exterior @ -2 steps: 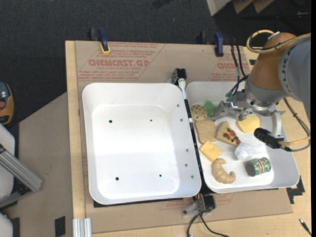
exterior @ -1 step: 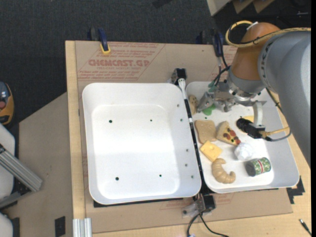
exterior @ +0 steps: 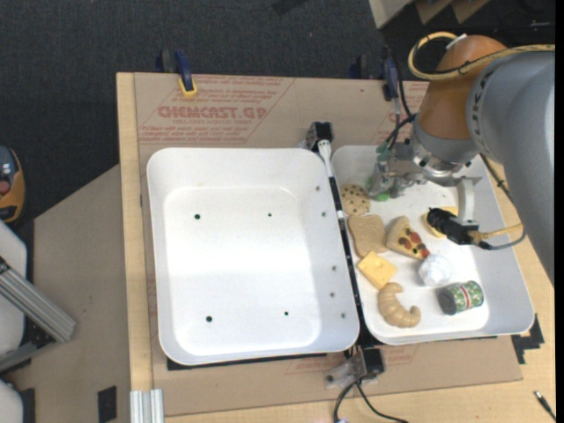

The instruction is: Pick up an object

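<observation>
Toy food in right bin, end effector at far end.
Croissant (exterior: 398,306) and can (exterior: 462,297) lie nearest, cracker (exterior: 355,200) farther, just left of end effector (exterior: 384,186); its finger state cannot be told.

The end effector (exterior: 385,186) hangs low over the right bin (exterior: 502,311), just beside a round cracker (exterior: 355,200). Nearer the front lie a cheese wedge (exterior: 377,270), croissant (exterior: 397,306) and small can (exterior: 461,297).

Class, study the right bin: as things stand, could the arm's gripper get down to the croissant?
Probably yes. The croissant lies uncovered near the right bin's front edge, open from above, apart from the green can; the gripper sits at the far end.
</observation>
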Controlling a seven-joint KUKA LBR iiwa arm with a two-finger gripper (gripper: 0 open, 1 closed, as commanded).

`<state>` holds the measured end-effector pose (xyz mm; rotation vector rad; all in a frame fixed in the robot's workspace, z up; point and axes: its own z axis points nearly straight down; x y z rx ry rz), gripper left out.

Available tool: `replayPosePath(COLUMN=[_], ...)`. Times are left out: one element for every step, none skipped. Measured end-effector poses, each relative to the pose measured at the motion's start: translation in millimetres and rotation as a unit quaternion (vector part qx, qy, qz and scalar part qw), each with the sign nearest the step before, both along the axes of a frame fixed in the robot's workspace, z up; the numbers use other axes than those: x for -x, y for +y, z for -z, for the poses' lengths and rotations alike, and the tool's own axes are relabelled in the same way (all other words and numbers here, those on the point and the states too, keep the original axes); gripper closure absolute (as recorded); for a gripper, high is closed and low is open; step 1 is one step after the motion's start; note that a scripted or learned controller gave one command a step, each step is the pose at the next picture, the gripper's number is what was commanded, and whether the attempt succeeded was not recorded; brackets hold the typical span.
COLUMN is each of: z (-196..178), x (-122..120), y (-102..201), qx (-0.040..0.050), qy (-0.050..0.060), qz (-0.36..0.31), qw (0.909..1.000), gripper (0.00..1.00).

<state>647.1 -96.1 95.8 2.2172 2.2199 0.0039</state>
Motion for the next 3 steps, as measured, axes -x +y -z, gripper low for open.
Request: replayPosePath(z=[-11.9,-122.9,-128.6], x=[84.8,77.2,-16.6], y=[-11.6,41.5,112.4], qx=[-0.0018,-0.0007,-0.0004], qy=[0.006,-0.003,-0.003], qz=[0.002,-0.002,-0.004], qw=[1.0,1.0,1.0], gripper=[1.0,1.0,1.0])
